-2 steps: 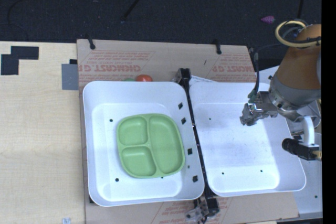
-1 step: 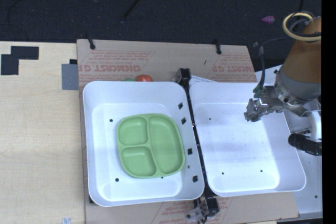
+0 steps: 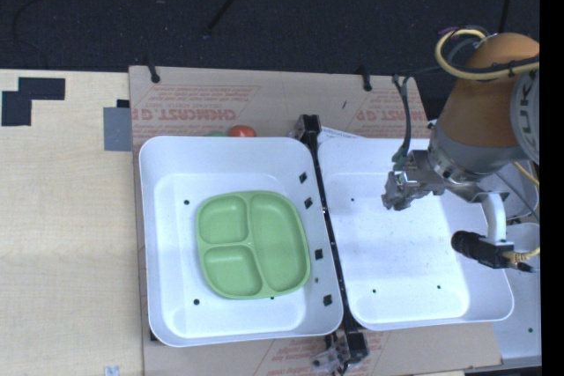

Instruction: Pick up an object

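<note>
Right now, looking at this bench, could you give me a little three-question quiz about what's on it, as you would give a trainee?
1. True or false: the green divided plate lies in the left bin.
2. Which bin is the gripper over? A) the left bin B) the right bin C) neither
3. Fill in: the plate has ___ compartments.

Key:
1. True. It rests flat near the middle of that bin.
2. B. The arm reaches in from the right and the gripper hangs over the right bin's upper part.
3. Three: two smaller ones on the left and one long one on the right.
</note>
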